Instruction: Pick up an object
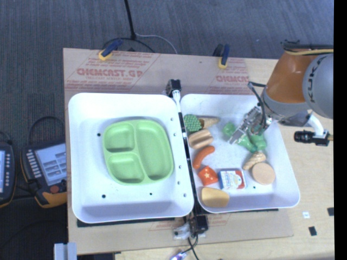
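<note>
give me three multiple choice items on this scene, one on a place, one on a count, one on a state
1. Where does the green divided tray lie?
A. in the left bin
B. in the right bin
C. on the carpet

2. How many compartments does that tray have?
A. two
B. three
C. five

3. How does the gripper stand?
A. parked above the left bin
B. down in the right bin among the toy food
C. raised clear beyond the bench

Key: 1 A, the tray sits in the middle of the left bin. 2 B, two small sections on its left and one long one on its right. 3 B, it reaches into the right bin beside the green toy.
</note>
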Controlling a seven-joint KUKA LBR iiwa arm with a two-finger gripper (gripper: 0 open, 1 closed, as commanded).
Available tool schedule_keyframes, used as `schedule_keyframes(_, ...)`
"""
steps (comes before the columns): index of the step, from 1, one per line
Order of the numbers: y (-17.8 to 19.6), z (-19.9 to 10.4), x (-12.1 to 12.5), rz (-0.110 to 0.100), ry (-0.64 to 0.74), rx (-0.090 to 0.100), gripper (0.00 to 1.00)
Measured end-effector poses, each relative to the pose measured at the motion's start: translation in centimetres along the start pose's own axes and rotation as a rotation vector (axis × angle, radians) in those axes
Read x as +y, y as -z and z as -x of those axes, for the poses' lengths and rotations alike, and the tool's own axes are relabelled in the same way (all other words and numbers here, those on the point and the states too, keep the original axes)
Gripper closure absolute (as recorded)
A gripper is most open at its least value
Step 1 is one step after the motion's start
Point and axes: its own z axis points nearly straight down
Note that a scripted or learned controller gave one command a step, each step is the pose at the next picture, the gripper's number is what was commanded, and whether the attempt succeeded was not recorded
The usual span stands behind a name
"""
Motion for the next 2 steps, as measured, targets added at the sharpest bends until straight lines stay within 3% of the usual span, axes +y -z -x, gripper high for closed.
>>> schedule_keyframes(1,6.5,-5.2,1.9,-0.005,0.156,0.013,1.00)
schedule_keyframes(2,12.9,-7.5,5.4,-0.009,-0.299,0.011,1.00)
